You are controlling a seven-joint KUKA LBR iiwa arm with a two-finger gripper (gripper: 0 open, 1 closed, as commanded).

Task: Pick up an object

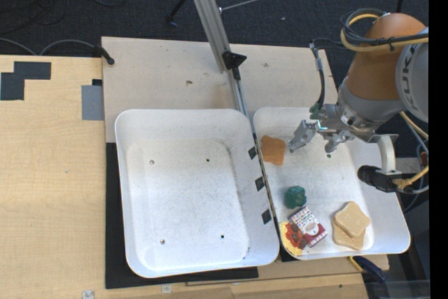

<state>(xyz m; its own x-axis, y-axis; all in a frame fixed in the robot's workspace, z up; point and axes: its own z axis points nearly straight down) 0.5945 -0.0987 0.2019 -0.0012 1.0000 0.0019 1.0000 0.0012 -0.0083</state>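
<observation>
Right bin, near to far: toast and packet at front rim, green ball mid, tan block by the divider. Gripper hangs just right of block, fingers spread, nothing betw. them. Left bin sits beside.

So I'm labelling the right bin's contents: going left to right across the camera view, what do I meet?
Orange-brown block → green ball → red and white packet → gripper → toast-shaped piece.
</observation>
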